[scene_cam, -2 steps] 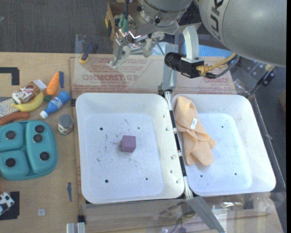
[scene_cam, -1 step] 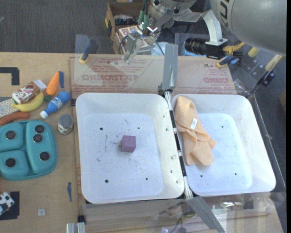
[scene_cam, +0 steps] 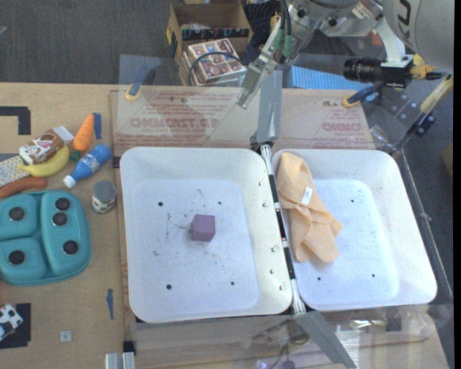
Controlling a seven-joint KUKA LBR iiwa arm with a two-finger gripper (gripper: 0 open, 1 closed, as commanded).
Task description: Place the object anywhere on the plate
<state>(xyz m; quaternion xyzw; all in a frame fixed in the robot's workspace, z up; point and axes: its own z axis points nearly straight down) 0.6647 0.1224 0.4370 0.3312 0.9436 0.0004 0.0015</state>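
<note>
**Gripper up over the back of the bench, block sitting in the left bin**

Near to far:

- Left bin point(scene_cam: 127, 238): nearer the camera than the gripper point(scene_cam: 250, 81) and to its left. Purple block point(scene_cam: 202, 228) lies about mid-floor, alone, touching no wall, well apart from the gripper. Probably the task object, though the cloth could be.
- Right bin point(scene_cam: 423, 268): nearer than the gripper, to its right. Peach cloth point(scene_cam: 307, 210) lies crumpled along the bin's left wall, next to the seam between the bins, almost straight below the gripper in the frame.
- Teal divided tray point(scene_cam: 43, 241): on the bench outside the bins, far left of the gripper. Just behind it are a small can point(scene_cam: 104, 196), a blue-and-white bottle point(scene_cam: 88, 165), a banana point(scene_cam: 45, 165) and a carrot point(scene_cam: 85, 132).
- Gripper: above the far edge of the bins, roughly over the seam, tilted down toward the left. Nothing visibly held. Too small and foreshortened here; can't tell if it's released or clenched.
- Arm point(scene_cam: 338, 16): comes in from the upper right.
- Cardboard box point(scene_cam: 209, 45): on the floor behind the bench, just left of the gripper and beyond it.
</note>
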